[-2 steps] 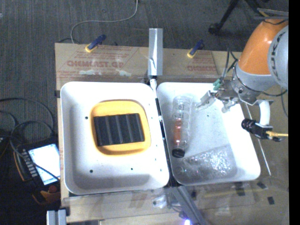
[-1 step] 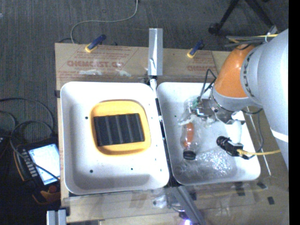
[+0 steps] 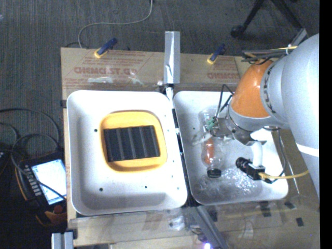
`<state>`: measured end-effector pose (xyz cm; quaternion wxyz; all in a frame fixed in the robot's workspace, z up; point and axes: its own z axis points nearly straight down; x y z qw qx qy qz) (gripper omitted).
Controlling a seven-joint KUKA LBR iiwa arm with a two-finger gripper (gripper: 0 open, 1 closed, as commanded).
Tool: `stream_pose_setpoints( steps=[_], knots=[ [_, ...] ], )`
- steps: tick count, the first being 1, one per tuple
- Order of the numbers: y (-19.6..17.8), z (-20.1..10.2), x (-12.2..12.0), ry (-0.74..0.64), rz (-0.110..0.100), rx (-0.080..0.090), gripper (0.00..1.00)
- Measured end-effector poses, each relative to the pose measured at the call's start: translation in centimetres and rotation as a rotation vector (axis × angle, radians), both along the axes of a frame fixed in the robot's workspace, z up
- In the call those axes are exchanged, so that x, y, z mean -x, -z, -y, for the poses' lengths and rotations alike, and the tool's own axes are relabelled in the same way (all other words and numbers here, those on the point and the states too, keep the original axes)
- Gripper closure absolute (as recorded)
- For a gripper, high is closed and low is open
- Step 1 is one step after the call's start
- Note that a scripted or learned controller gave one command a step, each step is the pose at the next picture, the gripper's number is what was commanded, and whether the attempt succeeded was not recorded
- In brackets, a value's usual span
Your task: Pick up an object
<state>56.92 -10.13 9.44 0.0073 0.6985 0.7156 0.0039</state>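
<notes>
A clear plastic bottle [image 3: 210,152] with an orange label and a black cap [image 3: 213,173] lies in the right bin [image 3: 270,193], cap toward the front. Its far end, with a bit of green [image 3: 211,122], reaches under my gripper [image 3: 218,127], which hangs low over the back middle of that bin below the orange wrist band. The wrist hides where the gripper meets the bottle, so I cannot tell whether they touch. In the left bin [image 3: 83,191] lies a yellow tray with a black ridged insert [image 3: 132,141].
Something crinkled, clear and shiny [image 3: 231,183] lies along the front of the right bin. A metal post [image 3: 171,56] stands behind the divide between the bins. Two blue-and-yellow clamps [image 3: 105,47] hold the cardboard at the back.
</notes>
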Motion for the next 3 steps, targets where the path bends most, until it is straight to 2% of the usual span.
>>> stream_pose_setpoints(
  steps=[1,2,3],
  knots=[
    [0.3,2.2,-4.5,-0.184,-0.055,-0.007,0.0],
    [-0.5,2.4,-4.5,-0.183,-0.055,-0.001,1.0],
    [-11.5,-1.8,0.2,-0.213,-0.018,-0.003,1.0]
  ],
)
